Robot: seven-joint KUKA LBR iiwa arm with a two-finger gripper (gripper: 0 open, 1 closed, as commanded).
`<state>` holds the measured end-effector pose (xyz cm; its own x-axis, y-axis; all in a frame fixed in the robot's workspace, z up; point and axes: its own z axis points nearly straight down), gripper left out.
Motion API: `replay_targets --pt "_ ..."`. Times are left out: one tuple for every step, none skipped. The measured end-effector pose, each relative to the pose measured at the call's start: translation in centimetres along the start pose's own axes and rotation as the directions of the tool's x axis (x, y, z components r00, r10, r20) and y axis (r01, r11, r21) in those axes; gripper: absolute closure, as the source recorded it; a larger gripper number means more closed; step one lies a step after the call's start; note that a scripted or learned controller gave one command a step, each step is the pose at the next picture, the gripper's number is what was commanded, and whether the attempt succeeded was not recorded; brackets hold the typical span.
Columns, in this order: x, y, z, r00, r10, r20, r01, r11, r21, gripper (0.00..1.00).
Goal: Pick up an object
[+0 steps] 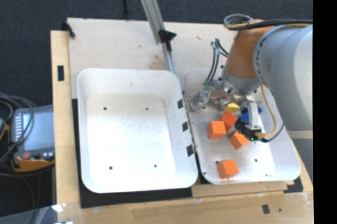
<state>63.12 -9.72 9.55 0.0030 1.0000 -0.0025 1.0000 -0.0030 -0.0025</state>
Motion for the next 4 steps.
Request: replay_targets --pt "0.0 0.2 -1.3 1.000 0.004 -0.003 -0.004 1.000 -0.006 1.00" --pt "-0.7 -0.3 -7.3 1.000 -0.001 -0.002 0.001 1.000 -0.010 1.00" --pt "-0.9 -0.1 -12.1 1.000 -0.006 -0.002 0.006 1.000 -0.010 1.00" --pt "5.1 -1.7 -12.5 1.000 -0.010 -0.004 0.010 1.000 -0.003 1.00"
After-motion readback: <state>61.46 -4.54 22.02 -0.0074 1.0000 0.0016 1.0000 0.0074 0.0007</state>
